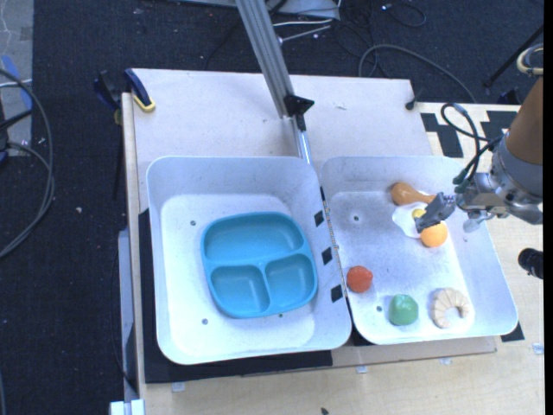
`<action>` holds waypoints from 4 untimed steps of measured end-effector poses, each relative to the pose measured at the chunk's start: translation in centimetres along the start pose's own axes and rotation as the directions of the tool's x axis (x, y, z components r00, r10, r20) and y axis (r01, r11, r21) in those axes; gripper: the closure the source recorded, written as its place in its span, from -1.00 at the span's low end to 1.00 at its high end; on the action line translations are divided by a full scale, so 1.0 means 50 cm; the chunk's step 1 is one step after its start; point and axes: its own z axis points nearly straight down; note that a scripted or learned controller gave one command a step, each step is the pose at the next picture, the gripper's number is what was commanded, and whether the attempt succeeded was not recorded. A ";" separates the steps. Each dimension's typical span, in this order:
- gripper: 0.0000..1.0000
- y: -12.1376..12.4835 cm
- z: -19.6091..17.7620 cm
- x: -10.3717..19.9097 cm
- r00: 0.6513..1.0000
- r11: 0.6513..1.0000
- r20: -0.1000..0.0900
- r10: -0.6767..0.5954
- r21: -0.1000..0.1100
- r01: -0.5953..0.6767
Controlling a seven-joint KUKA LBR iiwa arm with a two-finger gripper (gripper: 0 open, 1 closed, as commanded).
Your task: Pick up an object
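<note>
Dark speckled carpet (69, 232) covers the floor along the left side and top of the frame, with black cables (22, 145) looping over it at the left edge. A pale wooden counter (216, 115) fills the middle, and a small blue and yellow clamp (138, 89) sits at its upper left corner. A slanted aluminium rail (268, 46) runs from the top of the frame down to the gap between the two bins.

The left shallow white bin (173, 188) holds a light blue plastic tray with three compartments (257, 262), lying roughly in the bin's centre. Black tabs mark the seam where the two bins meet.

The right shallow white bin (363, 188) holds several small toy foods. A red round toy (359, 277) lies near its lower left, close to the seam. A green round toy (403, 309) rests at the lower edge, and just to its right is a cream, ridged, shrimp-like toy (451, 307). Higher up, an orange drumstick-shaped toy (408, 194) lies above a white fried-egg toy (408, 221).

The grey arm enters from the right edge, and its gripper (432, 216) hangs low over the egg toy. An orange ball-shaped toy (434, 234) sits directly under the dark fingers (436, 207), touching the egg's right edge. Whether the fingers are spread or closed, or grip anything, cannot be told from this angle.
</note>
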 end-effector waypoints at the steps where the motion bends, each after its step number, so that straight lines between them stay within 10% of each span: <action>1: -1.00 -0.005 0.111 -0.019 1.000 1.000 -0.001 0.003 0.004 -0.003; 3: -1.00 0.007 0.319 -0.015 1.000 1.000 0.002 0.001 -0.002 -0.001; 4: 1.00 0.009 0.292 -0.017 1.000 1.000 0.004 0.003 -0.007 -0.003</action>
